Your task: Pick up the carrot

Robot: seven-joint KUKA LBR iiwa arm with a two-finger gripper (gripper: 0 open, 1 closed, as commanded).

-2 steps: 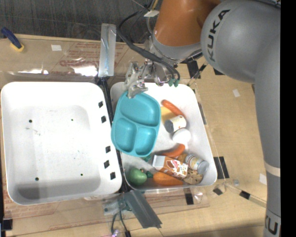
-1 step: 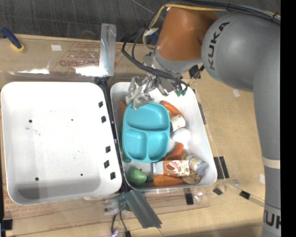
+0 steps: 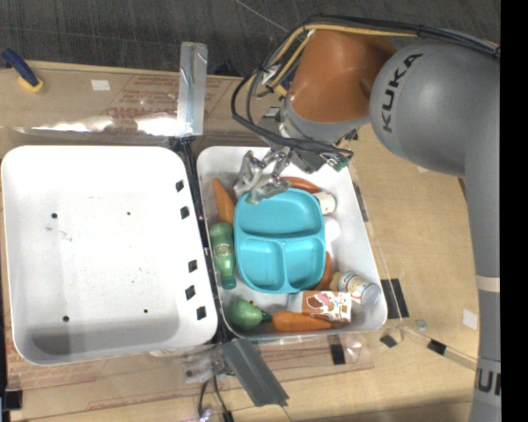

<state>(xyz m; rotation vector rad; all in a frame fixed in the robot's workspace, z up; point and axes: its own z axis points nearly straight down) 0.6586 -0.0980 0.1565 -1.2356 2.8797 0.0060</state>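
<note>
Approach step, judged from the layout: in the right bin (image 3: 370, 236), a front carrot (image 3: 299, 322) lies along the near wall, long axis left to right. A rear carrot (image 3: 223, 202) lies beside the blue tray (image 3: 279, 244), long axis near to far, tip direction unclear. Farthest, the gripper (image 3: 262, 178) hovers just right of the rear carrot, holding nothing visible; whether it is released or clenched cannot be told, and the next move calls for a leftward shift and a descent.
</note>
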